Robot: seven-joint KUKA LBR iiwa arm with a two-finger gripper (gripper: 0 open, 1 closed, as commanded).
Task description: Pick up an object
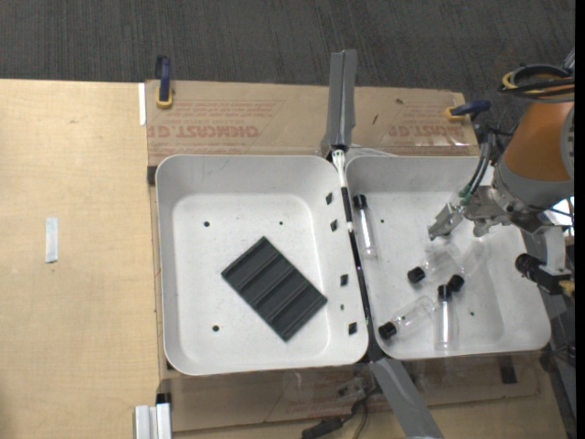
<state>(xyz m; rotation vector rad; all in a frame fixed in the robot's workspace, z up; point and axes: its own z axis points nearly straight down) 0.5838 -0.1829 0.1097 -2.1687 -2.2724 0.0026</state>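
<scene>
My gripper point(462, 229) hangs over the upper right part of the right bin point(512, 341), open, with nothing between its fingers. Just below it lie several clear tubes with black caps: one point(437, 265) under the gripper, one upright in the view point(444, 320), and one slanted point(409, 319) near the bin's front. Another clear tube point(364, 231) lies along that bin's left wall. A dark ribbed rectangular block point(273, 288) lies at a slant in the middle of the left bin point(183, 346).
The grey arm with its orange band point(541, 144) reaches in from the right above the bin's edge. A grey post point(342, 99) stands behind the seam between the bins. Clamps point(163, 80) hold cardboard at the back.
</scene>
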